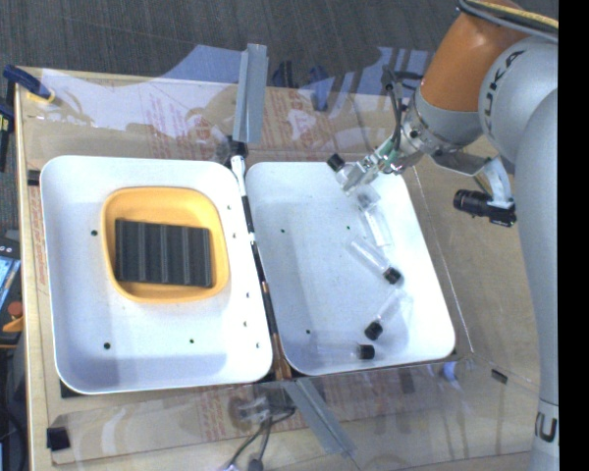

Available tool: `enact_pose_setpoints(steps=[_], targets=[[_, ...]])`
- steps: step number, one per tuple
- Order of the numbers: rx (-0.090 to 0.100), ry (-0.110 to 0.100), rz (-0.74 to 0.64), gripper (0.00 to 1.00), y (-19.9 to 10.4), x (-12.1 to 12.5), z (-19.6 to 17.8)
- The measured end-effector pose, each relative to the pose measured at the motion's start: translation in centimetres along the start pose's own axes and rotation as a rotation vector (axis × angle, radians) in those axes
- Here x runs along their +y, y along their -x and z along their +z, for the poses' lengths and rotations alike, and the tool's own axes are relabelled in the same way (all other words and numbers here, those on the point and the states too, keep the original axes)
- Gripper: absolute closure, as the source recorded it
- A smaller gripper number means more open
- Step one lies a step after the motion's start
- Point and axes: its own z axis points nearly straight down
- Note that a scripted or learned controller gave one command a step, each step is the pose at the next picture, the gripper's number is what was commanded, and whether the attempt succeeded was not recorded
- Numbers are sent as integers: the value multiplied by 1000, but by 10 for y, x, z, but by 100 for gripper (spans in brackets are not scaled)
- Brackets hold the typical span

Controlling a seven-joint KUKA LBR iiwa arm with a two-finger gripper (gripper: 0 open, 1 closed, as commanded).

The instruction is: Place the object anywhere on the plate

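Pincer [358, 196] hangs over the right bin [304, 263] at its twelve o'clock edge, translucent and hard to read — grip state I cannot tell.

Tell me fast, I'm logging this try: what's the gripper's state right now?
Gripper: cannot be told; it sits over the right bin's far edge, with nothing visibly in its grasp.
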Motion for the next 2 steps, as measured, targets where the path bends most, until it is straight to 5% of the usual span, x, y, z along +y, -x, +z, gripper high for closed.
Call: enact_pose_setpoints(steps=[1, 2], targets=[[3, -4, -158, 100, -46, 29, 4], [3, -3, -158, 0, -46, 28, 4]])
